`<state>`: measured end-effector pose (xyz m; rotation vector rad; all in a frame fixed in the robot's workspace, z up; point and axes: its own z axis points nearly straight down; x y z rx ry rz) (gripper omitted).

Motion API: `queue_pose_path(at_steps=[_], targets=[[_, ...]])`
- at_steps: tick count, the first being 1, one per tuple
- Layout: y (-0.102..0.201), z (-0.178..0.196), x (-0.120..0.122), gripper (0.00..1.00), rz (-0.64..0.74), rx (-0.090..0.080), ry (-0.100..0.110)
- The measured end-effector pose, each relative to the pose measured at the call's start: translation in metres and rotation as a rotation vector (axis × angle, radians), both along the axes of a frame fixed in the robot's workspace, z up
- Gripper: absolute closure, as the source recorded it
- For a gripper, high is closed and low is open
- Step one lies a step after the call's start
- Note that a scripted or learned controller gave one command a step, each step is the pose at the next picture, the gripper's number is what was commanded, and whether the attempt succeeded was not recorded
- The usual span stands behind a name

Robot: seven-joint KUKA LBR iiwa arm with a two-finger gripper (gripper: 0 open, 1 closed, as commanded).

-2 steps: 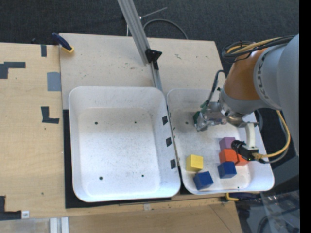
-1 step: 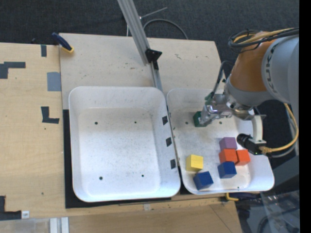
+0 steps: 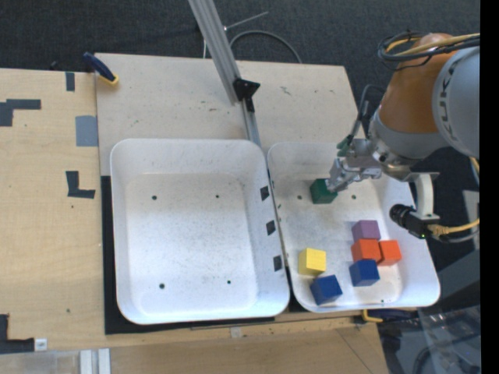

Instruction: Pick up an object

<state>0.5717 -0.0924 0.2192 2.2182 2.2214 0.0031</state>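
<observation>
A pale wooden table (image 3: pixel 195 104) is being shown from above, with dark carpeted floor (image 3: pixel 327 14) lying around it from twelve to three o'clock. A grey metal rail (image 3: pixel 214 33) is seen slanting in from twelve o'clock. Grey tape patches (image 3: pixel 86 131) are lying at nine o'clock, and a blue-and-yellow clamp (image 3: pixel 101 67) at ten o'clock. Even light is being cast throughout.

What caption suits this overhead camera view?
End effector at a green block in the right bin, other blocks nearby.

seven blocks (image 3: pixel 366 231) (two bins (image 3: pixel 129 158))
</observation>
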Motion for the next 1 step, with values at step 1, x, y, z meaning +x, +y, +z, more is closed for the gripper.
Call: queue_pose_path(at_steps=[1], targets=[[0.0438, 0.0105, -0.0180, 1.00, 0.004, 0.002, 0.005]])
